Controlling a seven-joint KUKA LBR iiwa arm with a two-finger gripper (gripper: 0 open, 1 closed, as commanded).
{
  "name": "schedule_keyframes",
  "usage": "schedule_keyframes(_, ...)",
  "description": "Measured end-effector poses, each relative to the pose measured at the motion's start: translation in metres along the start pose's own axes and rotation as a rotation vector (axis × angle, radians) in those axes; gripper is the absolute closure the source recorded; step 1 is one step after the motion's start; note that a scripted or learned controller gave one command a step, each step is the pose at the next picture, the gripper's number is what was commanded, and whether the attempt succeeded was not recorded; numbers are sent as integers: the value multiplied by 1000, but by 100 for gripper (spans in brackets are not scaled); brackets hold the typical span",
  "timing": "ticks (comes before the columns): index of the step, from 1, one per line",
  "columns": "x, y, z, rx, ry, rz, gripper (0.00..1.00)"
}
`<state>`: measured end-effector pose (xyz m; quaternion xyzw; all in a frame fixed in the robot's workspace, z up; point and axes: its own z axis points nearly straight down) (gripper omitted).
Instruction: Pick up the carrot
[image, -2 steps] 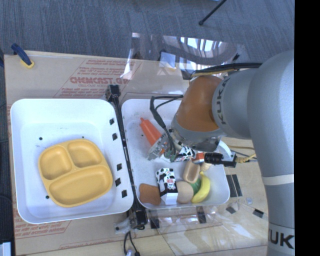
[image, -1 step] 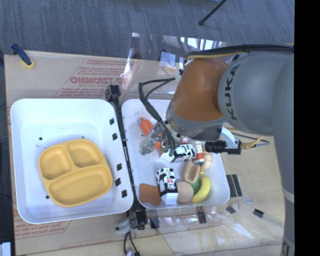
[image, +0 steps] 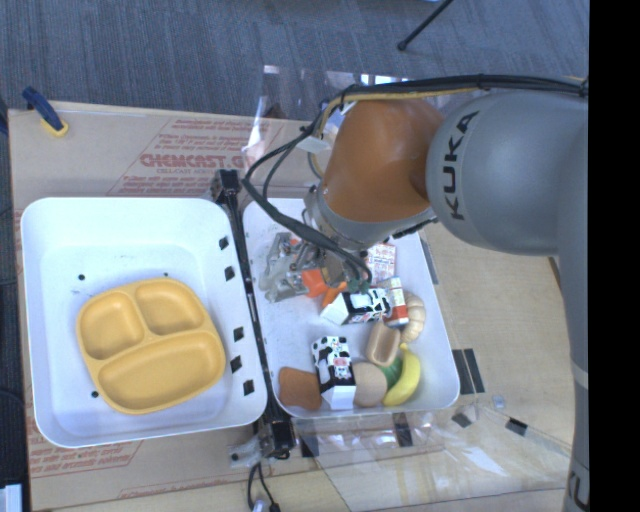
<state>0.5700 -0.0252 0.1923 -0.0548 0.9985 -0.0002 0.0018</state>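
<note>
A small orange carrot (image: 319, 285) lies in the right bin (image: 440, 372), near its middle and partly under the arm's wrist. My gripper (image: 288, 268) is low in that bin, its metal tip right beside the carrot's left end. The carrot touches or nearly touches the gripper; whether it is held I cannot tell. The big grey and orange arm covers the bin's far part.
Close to the carrot sit a cow-patterned carton (image: 360, 305), a second one (image: 333, 362), a small bottle (image: 397, 300), a banana (image: 405, 378), a brown bread piece (image: 298, 388) and a tan lump (image: 383, 343). The left bin (image: 50, 240) holds a yellow divided plate (image: 150, 345).
</note>
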Motion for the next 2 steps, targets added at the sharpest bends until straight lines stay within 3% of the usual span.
schedule_keyframes(1,-17,-16,0,1,1,404,100)
schedule_keyframes(2,-16,-51,0,3,-1,538,100)
